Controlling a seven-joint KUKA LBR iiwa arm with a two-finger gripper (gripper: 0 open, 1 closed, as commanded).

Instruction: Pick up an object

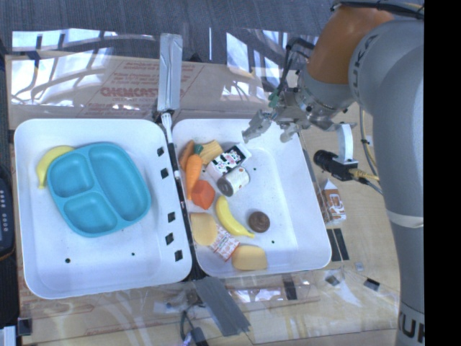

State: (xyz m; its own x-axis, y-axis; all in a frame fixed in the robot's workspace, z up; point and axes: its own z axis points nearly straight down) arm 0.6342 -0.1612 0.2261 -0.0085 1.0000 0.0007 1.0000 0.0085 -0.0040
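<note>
Gripper (pixel 272 130): two grey metal fingers, one at the left reaching toward the bin's far edge, one at the right; jaws apart, nothing between them. Hangs over the far edge of the right bin (pixel 302 193).

Can (pixel 232 179): nearest candidate, a short cylinder with a black-and-white label, lying on its side just nearer the counter's front and left of the jaws. Long axis runs slantwise, far-left to near-right; metal end faces front. Judged the likeliest pick, calling for a short drop and a shift leftward.

Carrot (pixel 194 168): orange, tapered, smooth plastic, along the bin's left wall beside the can.

Banana (pixel 230 218): yellow, curved, glossy, mid-bin, front of the can.

Brown disc (pixel 258 222): round, dark, just right of the banana.

Yellow wedge (pixel 249 258): blunt, matte, near the front edge.

Left bin (pixel 43 265): holds a blue tray (pixel 97 187), three compartments, smooth plastic, with a second banana (pixel 47 162) touching its far-left rim.
</note>
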